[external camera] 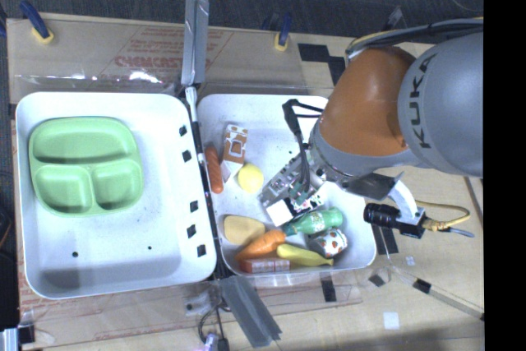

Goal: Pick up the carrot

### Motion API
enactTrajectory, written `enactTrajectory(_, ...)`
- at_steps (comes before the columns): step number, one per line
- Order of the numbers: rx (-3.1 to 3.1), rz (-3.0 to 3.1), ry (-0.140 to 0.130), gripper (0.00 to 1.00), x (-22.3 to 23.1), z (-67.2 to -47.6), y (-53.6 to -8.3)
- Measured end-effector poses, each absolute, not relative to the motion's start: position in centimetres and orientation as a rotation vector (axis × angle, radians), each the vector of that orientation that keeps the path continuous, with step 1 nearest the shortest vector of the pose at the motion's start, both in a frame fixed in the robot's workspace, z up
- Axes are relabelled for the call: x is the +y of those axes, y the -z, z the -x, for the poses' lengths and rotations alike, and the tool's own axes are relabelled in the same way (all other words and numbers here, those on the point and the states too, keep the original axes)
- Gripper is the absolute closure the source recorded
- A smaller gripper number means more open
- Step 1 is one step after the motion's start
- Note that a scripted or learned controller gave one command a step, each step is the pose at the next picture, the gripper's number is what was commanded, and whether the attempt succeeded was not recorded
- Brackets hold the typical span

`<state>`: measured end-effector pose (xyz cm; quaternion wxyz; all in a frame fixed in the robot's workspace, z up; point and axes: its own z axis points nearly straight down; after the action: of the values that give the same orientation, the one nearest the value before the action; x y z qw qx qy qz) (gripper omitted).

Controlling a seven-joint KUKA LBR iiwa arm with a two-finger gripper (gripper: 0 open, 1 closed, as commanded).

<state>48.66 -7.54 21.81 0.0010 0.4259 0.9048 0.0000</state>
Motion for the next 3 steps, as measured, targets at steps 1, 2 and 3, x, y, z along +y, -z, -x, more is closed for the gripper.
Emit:
enactTrajectory(1,2.841,-1.338,0.0,0.0,-7.6,-48.7,-21.8)
enactTrajectory(2,2.688,-1.635,0.002,0.0,-12.6,-47.5,-11.0)
enactTrajectory(3,2.691,-1.631,0.003,1.0,-12.5,-47.6,-11.9)
